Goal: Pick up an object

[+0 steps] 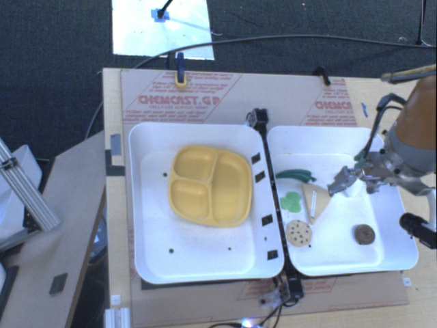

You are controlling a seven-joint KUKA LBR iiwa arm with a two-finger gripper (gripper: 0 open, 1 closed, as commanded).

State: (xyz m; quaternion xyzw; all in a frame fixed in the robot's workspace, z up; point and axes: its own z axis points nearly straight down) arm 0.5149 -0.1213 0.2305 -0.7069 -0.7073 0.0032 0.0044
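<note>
Left bin (147, 251): only the yellow divided plate (210, 185), flat and wide, a poor grab for me. The black divider clips (263, 197) run between the bins, and the small items lie just right of them, so a wide approach could clip that wall. Right bin (396, 258): green pod (295, 175) at top, green leaf piece (292, 201), tan wedge (315, 201) touching or nearly touching it, spotted cookie (298, 233) below, brown disc (364, 234) well apart. My hand (339, 183) hangs just right of the wedge, nothing between the fingers; open or closed, I can't tell. Risks, as I judge them: flat pieces slipping, the wedge sliding into the leaf, grabbing two at once.
</note>
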